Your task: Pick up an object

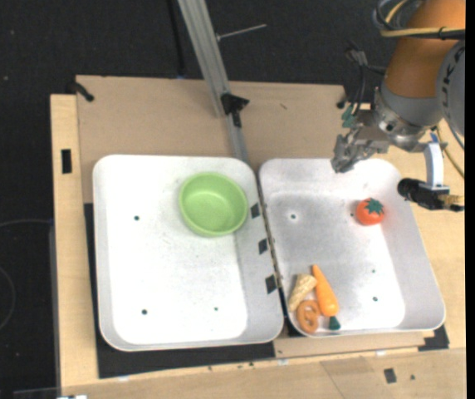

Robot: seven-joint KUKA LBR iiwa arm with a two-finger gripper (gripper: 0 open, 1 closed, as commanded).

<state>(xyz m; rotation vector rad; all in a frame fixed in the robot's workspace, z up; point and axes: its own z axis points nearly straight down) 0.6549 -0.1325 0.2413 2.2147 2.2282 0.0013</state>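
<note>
The gripper (347, 158) hangs over the far edge of the right bin (403, 248), fingers pointing down, and from this angle they look drawn close together with nothing between them, though the tips are small and dark against the rim. Nearest candidate is the tomato (369, 211), sitting alone on the bin floor just in front of the gripper and a little to the right, well apart from everything else. It looks like a toy: light, round, smooth skin, probably hard plastic, so it could roll or squirt out if the fingers close off-centre. Best bet, I'd say, is to come straight down and pinch across its widest part, below the green stem cap. Down at the near left corner of the same bin there's a tight cluster: a carrot (325, 290), a pale piece (301, 289) touching it, and a round orange slice (308, 315) tucked against the wall. Those are crowded and hard against the rim, a tougher grab. Over in the left bin (121, 248) a green bowl (213, 204) sits upright near the far right side; light, stiff, and only graspable by its thin rim. The bin floors are white, flat and speckled, slick-looking, so things may slide when nudged. Plenty of open room around the tomato; the bins rest on a board (138, 115), black all around.
</note>
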